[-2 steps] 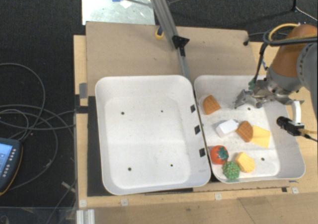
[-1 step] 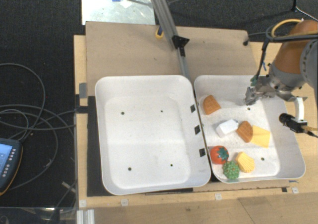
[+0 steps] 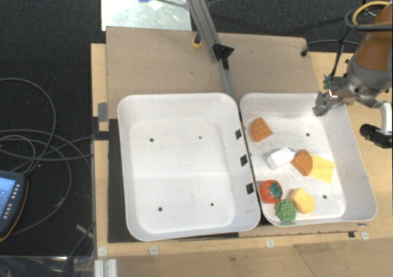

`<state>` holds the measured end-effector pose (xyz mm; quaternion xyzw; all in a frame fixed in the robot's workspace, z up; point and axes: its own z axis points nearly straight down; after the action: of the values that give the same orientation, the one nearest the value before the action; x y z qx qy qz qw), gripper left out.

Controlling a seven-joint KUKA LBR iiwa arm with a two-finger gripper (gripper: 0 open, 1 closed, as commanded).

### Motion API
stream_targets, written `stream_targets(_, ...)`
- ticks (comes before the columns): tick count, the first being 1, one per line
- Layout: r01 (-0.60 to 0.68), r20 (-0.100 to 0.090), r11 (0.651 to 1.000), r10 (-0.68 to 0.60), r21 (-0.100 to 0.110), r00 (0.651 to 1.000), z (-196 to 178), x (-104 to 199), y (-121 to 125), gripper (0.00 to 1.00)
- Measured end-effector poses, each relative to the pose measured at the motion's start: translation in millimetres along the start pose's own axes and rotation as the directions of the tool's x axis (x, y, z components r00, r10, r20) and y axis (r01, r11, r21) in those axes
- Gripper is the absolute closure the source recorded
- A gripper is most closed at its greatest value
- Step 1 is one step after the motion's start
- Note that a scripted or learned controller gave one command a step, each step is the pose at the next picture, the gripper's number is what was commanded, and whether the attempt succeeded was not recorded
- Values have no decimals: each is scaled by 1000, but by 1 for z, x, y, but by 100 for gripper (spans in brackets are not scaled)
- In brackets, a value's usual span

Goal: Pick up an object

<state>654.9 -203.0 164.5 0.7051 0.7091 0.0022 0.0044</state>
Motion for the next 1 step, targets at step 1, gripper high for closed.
stream_targets(1,1,0,1000,-1,-1,1000,-66,2,3,100)
